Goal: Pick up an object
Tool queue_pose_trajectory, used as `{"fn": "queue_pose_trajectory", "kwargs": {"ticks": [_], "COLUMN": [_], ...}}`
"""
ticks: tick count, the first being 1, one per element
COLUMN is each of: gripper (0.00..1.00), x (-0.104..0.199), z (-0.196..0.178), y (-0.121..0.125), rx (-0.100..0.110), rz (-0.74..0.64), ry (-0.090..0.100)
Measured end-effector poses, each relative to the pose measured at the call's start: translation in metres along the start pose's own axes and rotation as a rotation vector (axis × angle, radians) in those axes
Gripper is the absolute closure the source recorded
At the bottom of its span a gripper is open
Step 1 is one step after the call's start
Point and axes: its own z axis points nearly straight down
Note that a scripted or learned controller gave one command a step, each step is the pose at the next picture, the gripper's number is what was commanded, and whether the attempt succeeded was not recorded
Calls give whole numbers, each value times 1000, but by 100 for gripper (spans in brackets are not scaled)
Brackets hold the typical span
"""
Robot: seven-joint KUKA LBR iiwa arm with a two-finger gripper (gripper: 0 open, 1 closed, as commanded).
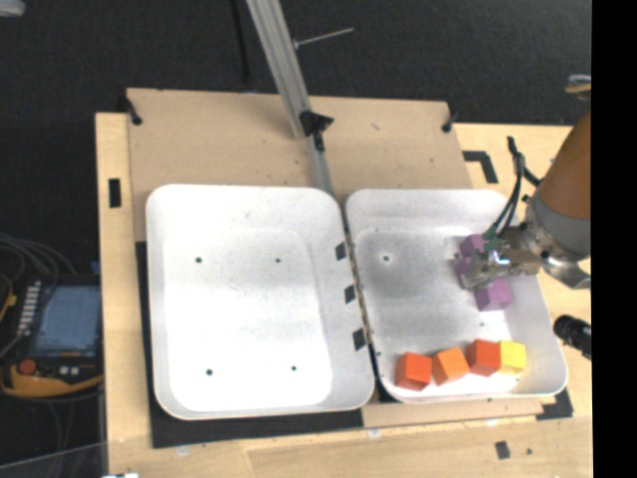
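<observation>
While the gripper [485, 265] sits low among the purple blocks [478, 267] in the right bin [418, 212], up-bin from the orange-to-yellow block row [460, 360], jaw state impossible to tell, the lift should probably go straight up and slowly.

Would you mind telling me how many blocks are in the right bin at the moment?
At least 5. Four sit in a row along the right bin's near edge: red-orange block, orange block, red block, yellow block. A purple block lies under the gripper, which may hide more.
</observation>
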Motion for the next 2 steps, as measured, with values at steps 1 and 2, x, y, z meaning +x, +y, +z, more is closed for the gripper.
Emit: {"fn": "queue_pose_trajectory", "kwargs": {"ticks": [1, 2], "gripper": [100, 100], "x": [60, 112], "z": [-5, 6], "y": [-1, 0], "rx": [3, 5], "rz": [-1, -1], "ry": [3, 1]}}
